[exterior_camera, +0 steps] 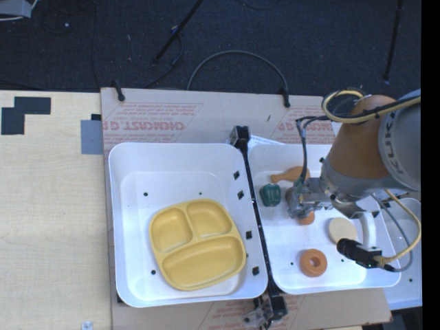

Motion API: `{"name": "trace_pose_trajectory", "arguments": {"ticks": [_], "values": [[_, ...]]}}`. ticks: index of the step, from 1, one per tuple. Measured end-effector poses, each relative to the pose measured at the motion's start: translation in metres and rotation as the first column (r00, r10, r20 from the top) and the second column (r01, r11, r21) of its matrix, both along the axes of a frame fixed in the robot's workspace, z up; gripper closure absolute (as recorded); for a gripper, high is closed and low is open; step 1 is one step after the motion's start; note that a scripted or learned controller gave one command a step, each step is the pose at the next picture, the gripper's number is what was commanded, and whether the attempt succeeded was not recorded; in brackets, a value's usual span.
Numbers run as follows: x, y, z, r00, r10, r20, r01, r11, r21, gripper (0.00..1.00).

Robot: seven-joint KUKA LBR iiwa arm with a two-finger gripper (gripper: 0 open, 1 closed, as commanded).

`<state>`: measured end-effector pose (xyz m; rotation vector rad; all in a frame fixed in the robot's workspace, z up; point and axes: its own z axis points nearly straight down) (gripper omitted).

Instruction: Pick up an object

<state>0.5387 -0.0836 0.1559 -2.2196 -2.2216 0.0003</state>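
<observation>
In the right bin, my gripper hangs low near the bin's left-centre, with the grey and orange arm above it. A small orange object peeks out just below the gripper, partly hidden by it. A dark green object lies just left of the gripper. A tan, elongated piece lies behind it. An orange donut-shaped ring sits near the bin's front. A cream oval piece lies to the gripper's right, under the arm's cables.
The left bin holds a yellow divided plate. A black divider runs between the bins. A black part with cables hangs over the right bin's front right. A wooden benchtop lies to the left.
</observation>
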Motion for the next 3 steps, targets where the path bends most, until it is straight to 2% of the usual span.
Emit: {"name": "trace_pose_trajectory", "arguments": {"ticks": [2, 3], "values": [[0.006, -0.001, 0.088, 1.0, 0.0, 0.002, 0.0, 1.0, -0.001, 1.0], [0.015, 0.044, 0.081, 1.0, 0.002, -0.002, -0.002, 1.0, 0.001, 1.0]]}}
